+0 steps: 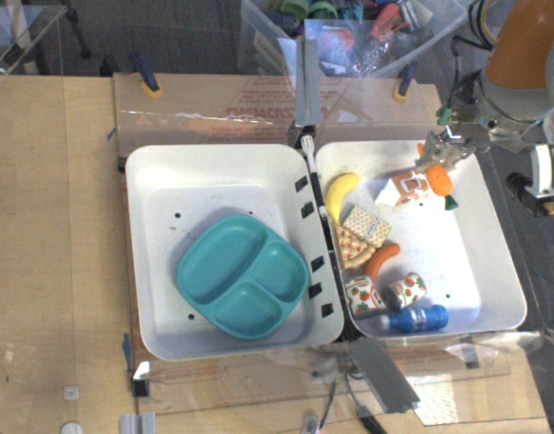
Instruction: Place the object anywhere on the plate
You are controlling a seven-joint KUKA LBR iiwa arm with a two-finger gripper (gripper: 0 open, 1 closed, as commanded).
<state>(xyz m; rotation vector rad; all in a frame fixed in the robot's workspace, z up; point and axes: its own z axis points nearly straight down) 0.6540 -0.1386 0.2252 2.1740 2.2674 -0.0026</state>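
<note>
Lying among the clutter of the right bin (493,242), the orange carrot-like toy (438,182) sits at the far side, just beside a small white and orange carton (409,186); which item the task means cannot be told for certain. The gripper (442,146) hangs directly above the carrot toy, its tip blurred into the objects beneath, so whether it is wide, narrow or closed on anything cannot be made out. The grey arm with its orange band (525,34) enters from the upper right and is cut off by the frame edge.

Nearer the divider lie a yellow banana (339,193), a waffle-patterned piece (362,229) overlapping a second tan one, and an orange-red sausage shape (382,261). At the near wall are a red-and-white printed can (360,294), another small can (408,288) and a blue bottle (421,318), close together and partly overlapping; their labels are too small to read.

In the left bin (159,197) the teal plate (242,276) rests flat, divided into compartments, turned at an angle, well apart from all the toys.

Beyond the bins stands a clear tub (349,16) of mixed colourful items, indistinct and cropped at the top. A grey flat strip (383,375) lies on the bench (51,242) in front.
</note>
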